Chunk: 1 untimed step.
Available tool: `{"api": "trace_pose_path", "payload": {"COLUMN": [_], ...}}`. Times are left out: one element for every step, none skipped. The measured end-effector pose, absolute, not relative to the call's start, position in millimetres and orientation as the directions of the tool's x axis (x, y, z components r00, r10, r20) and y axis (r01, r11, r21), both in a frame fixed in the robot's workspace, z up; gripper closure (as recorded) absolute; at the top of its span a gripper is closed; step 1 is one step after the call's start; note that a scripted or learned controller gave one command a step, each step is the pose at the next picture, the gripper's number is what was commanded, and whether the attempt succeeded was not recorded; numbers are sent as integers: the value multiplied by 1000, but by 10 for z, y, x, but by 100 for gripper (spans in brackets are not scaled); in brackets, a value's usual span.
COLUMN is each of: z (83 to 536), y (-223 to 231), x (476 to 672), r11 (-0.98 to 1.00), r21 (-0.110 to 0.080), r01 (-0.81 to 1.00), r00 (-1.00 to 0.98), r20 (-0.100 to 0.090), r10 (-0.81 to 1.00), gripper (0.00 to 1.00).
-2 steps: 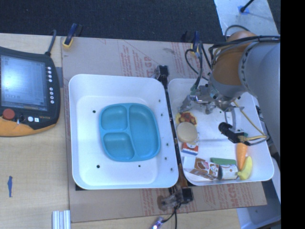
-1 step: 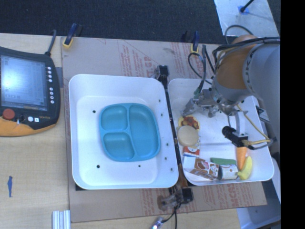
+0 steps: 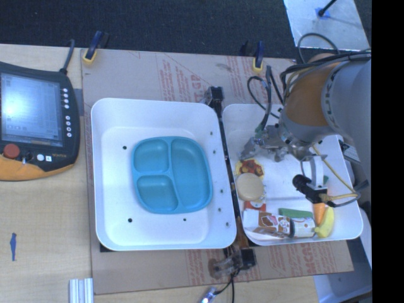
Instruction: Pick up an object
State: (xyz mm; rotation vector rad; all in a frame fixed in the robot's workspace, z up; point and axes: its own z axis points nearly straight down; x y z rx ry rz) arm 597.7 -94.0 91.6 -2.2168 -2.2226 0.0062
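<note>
The grey arm reaches over the right bin [image 3: 275, 183], its gripper [image 3: 264, 145] low above the bin's far end; whether the jaws are open or closed cannot be told, and nothing shows between them; the objects to pick lie along the bin's near side: a round tan bun [image 3: 249, 186] just below a red-and-yellow piece [image 3: 250, 167], a printed carton [image 3: 278, 223] on its side, a carrot [image 3: 320, 213] beside a banana [image 3: 326, 224]; the left bin [image 3: 101, 169] holds a blue divided plate [image 3: 170, 174]; a teach pendant [image 3: 35, 125] rests on the bench, left.

blue plate [image 3: 172, 174], white bins [image 3: 107, 169], yellow banana [image 3: 326, 223]
</note>
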Motion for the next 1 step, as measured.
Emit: {"api": "trace_pose_path", "payload": {"z": [918], "y": [-918], "x": [5669], "r11": [5], "r21": [-4], "r01": [1000], "r00": [-5], "r20": [-1], "r10": [1000], "gripper": [0]}}
